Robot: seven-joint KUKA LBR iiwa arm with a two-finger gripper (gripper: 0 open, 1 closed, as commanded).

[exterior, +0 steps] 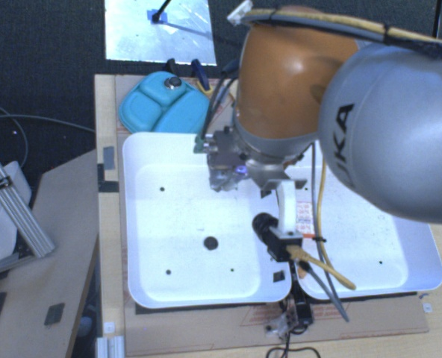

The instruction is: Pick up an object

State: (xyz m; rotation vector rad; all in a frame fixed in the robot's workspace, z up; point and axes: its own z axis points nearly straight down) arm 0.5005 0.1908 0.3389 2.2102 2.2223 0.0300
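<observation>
- Framing of aluminium bars (16,207) stands off the bench at your far left, well apart from both bins; it plays no part in the pick.
- Behind the left bin (169,222), a blue plastic case (165,104) lies just beside the bin's back rim, outside it.
- In the left bin, toward the front and right of middle, a small black disc (210,242) lies flat on the white floor with nothing touching it. It is the only loose thing you can make out in that bin, so treat it as your target.
- Judge the disc as light and stiff, but low and thin. It offers little height to bite on and may skate on the smooth floor. Take it across its width, at the edge, coming straight down.
- The gripper (225,176) hangs over the back of the left bin, apart from the disc and behind it. You cannot tell from this view whether it is open or closed, and nothing shows in its grasp.
- The grey arm (385,125) overhangs much of the right bin (389,237), hiding what lies beneath.
</observation>
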